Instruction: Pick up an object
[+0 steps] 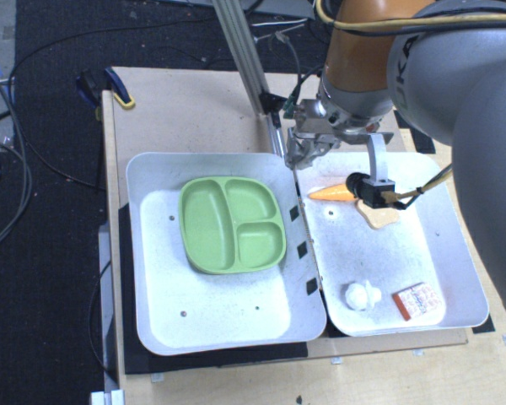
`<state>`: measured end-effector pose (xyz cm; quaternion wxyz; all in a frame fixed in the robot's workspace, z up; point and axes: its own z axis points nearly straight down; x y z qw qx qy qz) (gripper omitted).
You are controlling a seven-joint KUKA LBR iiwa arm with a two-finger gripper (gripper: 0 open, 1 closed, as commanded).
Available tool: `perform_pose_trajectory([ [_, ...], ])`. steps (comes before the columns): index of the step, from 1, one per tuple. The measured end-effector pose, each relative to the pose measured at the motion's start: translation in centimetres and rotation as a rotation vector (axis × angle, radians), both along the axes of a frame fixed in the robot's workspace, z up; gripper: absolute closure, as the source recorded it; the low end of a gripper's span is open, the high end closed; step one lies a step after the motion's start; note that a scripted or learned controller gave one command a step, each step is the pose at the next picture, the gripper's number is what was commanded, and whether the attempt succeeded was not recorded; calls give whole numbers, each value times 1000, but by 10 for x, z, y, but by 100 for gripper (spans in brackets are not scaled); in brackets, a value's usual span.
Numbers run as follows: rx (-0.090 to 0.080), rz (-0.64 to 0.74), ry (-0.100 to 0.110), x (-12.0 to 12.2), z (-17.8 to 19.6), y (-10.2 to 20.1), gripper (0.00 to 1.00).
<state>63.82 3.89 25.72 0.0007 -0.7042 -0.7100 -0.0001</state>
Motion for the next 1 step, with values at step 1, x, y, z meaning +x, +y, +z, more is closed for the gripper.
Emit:
perform_pose_trajectory([
  [1, 0, -1, 1, 3, -16, 46, 100],
])
